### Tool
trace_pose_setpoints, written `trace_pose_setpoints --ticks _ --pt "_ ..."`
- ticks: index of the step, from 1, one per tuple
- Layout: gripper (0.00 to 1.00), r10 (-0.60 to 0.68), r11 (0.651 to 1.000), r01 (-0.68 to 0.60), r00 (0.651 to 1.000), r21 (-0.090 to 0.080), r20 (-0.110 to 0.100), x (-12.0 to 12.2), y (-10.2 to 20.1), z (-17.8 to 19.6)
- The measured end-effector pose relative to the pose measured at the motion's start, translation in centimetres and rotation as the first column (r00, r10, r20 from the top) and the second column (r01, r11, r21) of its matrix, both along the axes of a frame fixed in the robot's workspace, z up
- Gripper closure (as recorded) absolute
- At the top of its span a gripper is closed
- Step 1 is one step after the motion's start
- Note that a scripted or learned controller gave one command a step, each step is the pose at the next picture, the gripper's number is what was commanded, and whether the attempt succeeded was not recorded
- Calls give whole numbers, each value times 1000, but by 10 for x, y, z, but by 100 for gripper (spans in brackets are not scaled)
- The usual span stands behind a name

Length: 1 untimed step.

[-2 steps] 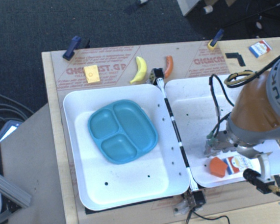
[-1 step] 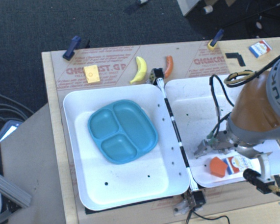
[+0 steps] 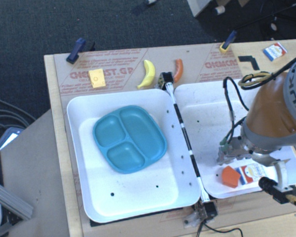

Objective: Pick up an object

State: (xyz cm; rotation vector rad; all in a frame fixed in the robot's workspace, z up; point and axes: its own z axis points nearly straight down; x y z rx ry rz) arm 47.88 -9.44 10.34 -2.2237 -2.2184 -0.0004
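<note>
Because the grey arm with its orange band hangs low over the right white plastic bin (image 3: 204,105), much of what lies beneath it is hidden, and whether the gripper (image 3: 229,152) is wide or narrow cannot be told from this view. The gripper sits near the bin's near end, just above a small orange block (image 3: 229,177) that lies beside a flat white carton with red and blue print (image 3: 252,172); the two appear to touch. Nothing is visibly held.

The main risk, as I judge it, is a closing on the wrong spot: the block and carton lie so close that the gripper might pinch both, or nudge one against the bin's near wall and slip off. The flat carton offers little to grip. The left white bin (image 3: 92,188) holds a blue moulded plastic divided plate (image 3: 130,138), well apart from the arm, while a yellow toy banana (image 3: 147,74) rests on the table (image 3: 69,164) at the far side.
</note>
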Motion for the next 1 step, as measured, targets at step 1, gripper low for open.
trace_pose_setpoints --ticks 1 --pt "0 0 1000 0 1000 0 0 0 0 0"
